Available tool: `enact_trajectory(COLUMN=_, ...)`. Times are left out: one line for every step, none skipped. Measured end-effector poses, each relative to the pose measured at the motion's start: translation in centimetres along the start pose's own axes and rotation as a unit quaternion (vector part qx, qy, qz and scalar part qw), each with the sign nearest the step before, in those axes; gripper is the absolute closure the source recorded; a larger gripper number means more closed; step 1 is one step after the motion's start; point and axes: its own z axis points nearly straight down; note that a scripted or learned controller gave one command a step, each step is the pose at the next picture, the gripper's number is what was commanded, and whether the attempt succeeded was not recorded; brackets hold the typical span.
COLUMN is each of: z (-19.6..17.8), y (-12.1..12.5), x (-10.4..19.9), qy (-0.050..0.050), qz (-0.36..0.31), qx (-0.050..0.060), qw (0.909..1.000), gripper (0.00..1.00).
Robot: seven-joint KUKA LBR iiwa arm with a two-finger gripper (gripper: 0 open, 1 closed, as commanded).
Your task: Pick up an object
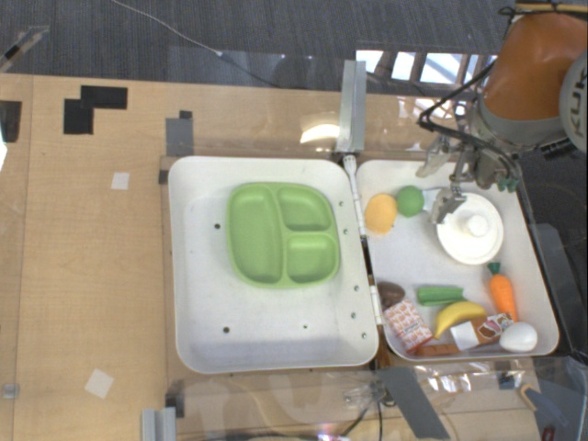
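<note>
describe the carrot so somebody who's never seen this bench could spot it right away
Look in the right-hand white bin, along its right wall. The carrot lies below the round white dish and above the white egg. It is the one orange, tapered piece with a green top.

Items I cannot fully read from here:

- Grey arm with orange band (542, 58): cut off by the top and right edges.
- End effector (452, 200): its fingers are too small and cluttered for me to tell their state.
- Small printed snack packet (405, 322): label illegible.
- Dark brown rounded object (391, 293): partly behind the packet; I cannot identify it.
- Red-and-white carton (497, 324): half hidden by the yellow plastic banana (457, 316) and the white egg-shaped object (518, 337).
</note>
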Motion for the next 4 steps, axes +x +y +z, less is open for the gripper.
enact_trajectory(z=9.5, y=2.6, x=-1.3, qy=0.004, qz=0.1, qx=0.0, qw=0.995, gripper=0.0)
enact_trajectory(z=9.8, y=-3.0, x=-0.8, qy=0.002, qz=0.15, qx=0.001, qw=0.9887, gripper=0.0)
enact_trajectory(z=10.1, y=3.1, x=0.3, qy=-0.003, qz=0.151, qx=-0.001, qw=0.9885, gripper=0.0)
enact_trajectory(z=10.1, y=-5.5, x=3.8, qy=-0.003, qz=0.254, qx=0.001, qw=0.9673, gripper=0.0)
